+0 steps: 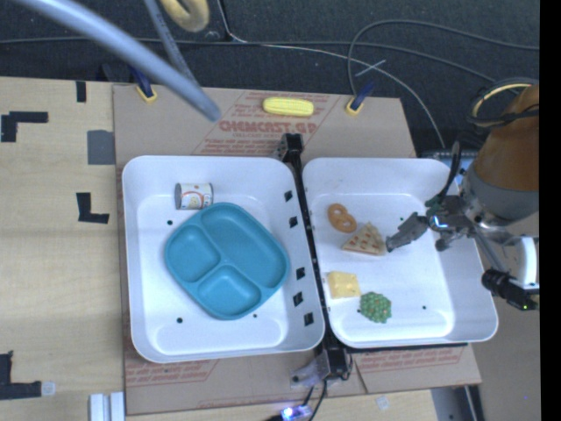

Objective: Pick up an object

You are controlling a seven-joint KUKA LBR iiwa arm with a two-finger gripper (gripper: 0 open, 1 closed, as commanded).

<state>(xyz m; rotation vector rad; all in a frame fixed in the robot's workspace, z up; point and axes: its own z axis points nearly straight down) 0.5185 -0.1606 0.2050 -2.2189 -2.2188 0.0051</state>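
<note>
The right bin [456, 323] holds a brown pretzel [341, 217], a tan triangular wedge [365, 240], a yellow block [343, 284] and a green bumpy clump [375, 306]. My gripper [421, 239] hovers over the right half of this bin, reaching in from the right. It is open, with nothing between its fingers. The left dark finger [405, 232] points down-left and ends just right of the tan wedge. The arm's grey body with its orange band [504, 160] stands over the bin's right rim.
The left bin [140, 323] holds a blue divided plate [226, 259] and a small can [194, 196] lying on its side. A yellow corn-like piece [287, 107] lies on the cardboard behind the bins. A black divider [302, 235] runs between the bins. Cables cross the back.
</note>
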